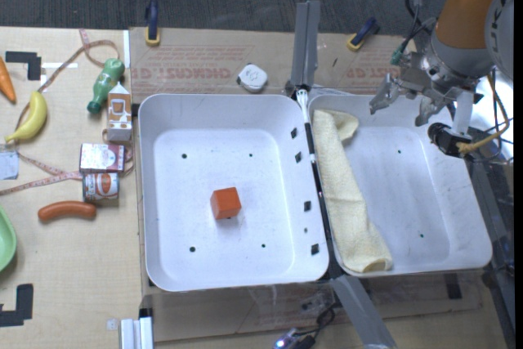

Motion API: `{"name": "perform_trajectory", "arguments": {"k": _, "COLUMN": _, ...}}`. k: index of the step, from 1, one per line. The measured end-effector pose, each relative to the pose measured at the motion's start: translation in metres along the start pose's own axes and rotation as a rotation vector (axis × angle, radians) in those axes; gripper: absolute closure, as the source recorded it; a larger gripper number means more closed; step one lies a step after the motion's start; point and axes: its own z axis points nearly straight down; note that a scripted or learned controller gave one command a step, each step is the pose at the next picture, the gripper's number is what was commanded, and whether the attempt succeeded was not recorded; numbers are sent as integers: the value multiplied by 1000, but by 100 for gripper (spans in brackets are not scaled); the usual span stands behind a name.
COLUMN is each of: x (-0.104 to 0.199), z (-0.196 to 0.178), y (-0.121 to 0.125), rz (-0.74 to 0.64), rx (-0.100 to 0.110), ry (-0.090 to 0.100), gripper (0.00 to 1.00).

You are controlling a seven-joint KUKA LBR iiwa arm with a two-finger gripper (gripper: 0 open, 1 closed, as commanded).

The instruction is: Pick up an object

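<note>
Here the pincer (pixel 405 100) hangs spread and bare above the right bin's (pixel 458 257) far rim, well apart from the orange block (pixel 225 203), probably poised for descent.

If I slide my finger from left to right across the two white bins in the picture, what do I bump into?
Left bin's wall → orange block → yellowish towel along the right bin's left side → bare floor of the right bin → gripper above its far right corner.
</note>
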Motion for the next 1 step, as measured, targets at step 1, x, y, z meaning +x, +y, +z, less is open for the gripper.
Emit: {"name": "perform_trajectory", "arguments": {"k": 1, "x": 8, "z": 81, "y": 20, "rz": -34, "rx": 2, "ry": -1, "gripper": 0}}
